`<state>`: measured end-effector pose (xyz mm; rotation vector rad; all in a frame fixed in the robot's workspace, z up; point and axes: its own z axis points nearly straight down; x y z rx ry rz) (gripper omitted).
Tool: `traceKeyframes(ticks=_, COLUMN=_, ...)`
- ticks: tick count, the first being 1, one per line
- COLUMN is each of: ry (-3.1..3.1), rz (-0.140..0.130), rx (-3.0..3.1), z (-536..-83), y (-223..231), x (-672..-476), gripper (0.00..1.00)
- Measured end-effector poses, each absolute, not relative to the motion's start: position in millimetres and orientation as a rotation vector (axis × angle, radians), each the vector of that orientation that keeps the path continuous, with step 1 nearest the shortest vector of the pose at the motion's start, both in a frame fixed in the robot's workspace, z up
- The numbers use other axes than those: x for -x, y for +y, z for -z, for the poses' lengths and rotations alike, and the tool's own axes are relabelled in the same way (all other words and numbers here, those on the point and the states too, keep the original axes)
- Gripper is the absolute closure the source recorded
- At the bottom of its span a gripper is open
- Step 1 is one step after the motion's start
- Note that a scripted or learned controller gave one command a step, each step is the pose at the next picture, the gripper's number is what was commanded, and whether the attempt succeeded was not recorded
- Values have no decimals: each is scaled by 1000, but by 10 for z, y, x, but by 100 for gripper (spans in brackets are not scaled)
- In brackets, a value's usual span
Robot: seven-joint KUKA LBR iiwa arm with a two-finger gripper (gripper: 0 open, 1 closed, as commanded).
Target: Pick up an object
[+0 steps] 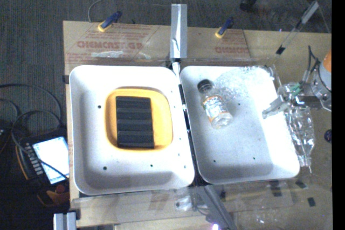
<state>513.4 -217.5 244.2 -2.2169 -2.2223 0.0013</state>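
Gripper [284,100] at the right bin's [242,164] right rim, nothing held.
Camera view: its fingers stand apart over the rim. The bottle [215,105] lies well left in that bin; a yellow tray [139,120] fills the left bin [86,132].

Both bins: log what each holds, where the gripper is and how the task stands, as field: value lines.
left bin: yellow tray holding a black ribbed block, near the middle
right bin: clear bottle with a dark cap, lying on its side in the far left part
gripper: at the right bin's right rim, apart from the bottle
plastic wrap: crumpled, draped along the right rim
task status: nothing seen between the fingers; no object picked up yet
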Motion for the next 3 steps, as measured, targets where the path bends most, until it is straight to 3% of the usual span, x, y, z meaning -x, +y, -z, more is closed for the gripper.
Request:
traceKeyframes(ticks=1, ry=-2519, rz=-1, rx=1876, z=-1475, y=-1975, x=-6054, gripper=0)
traceKeyframes(ticks=2, ry=-2579, rz=-1, rx=1817, z=-913, y=-1285, x=-6163, gripper=0)
traceKeyframes(ticks=3, ry=-2503, rz=-4, rx=1903, z=-1380, y=-1606, x=-6686, gripper=0)
